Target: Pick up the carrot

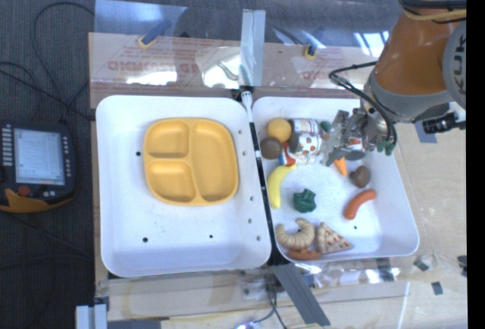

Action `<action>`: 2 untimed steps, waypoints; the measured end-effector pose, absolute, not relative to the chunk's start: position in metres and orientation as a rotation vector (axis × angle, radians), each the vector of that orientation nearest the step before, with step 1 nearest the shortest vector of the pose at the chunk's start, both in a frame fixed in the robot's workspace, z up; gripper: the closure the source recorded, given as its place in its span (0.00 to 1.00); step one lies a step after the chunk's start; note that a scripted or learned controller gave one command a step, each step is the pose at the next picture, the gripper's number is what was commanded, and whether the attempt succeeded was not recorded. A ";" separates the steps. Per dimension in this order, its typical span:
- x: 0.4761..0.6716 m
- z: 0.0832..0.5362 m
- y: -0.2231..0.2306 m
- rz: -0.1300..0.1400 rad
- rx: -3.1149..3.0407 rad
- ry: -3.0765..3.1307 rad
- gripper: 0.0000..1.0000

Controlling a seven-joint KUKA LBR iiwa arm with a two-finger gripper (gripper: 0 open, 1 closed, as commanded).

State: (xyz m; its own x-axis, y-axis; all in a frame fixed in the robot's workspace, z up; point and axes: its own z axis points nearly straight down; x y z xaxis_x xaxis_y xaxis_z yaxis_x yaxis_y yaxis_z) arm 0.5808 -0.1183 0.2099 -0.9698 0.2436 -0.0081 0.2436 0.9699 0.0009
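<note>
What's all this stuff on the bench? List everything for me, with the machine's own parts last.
Bins: two, white, side by side.
Plate: one, yellow, three compartments, left bin.
Banana: one, yellow, right bin's left side.
Broccoli: one, green, right bin's middle.
Sausage: one, orange-red, right side.
Croissant: one, tan, front.
Pizza slice: one, tan, front.
Carrot: one, orange, under the gripper.
Can: one, white-red, rear.
Tablet: one, black, far left.
Arm: one, orange-grey, right.
Gripper: one, grey, over the carrot.

- Around my gripper (pixel 342 144): small orange carrot (pixel 341 165) beneath, brown potato-like piece (pixel 360 176) and printed can (pixel 305 140) close by.
- Bare white bin floor (pixel 330 198) lies beside green broccoli piece (pixel 305 200).
</note>
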 end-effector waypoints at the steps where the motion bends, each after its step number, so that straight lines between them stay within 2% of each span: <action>1: 0.511 0.097 -0.115 0.000 0.029 3.139 1.00; 2: 0.564 0.093 -0.216 -0.007 0.197 3.114 1.00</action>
State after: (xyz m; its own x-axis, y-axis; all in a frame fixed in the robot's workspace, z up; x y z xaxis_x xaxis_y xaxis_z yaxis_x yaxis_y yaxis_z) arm 0.5640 -0.2155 0.0927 -0.9918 0.1262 -0.0212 0.1263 0.9920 -0.0029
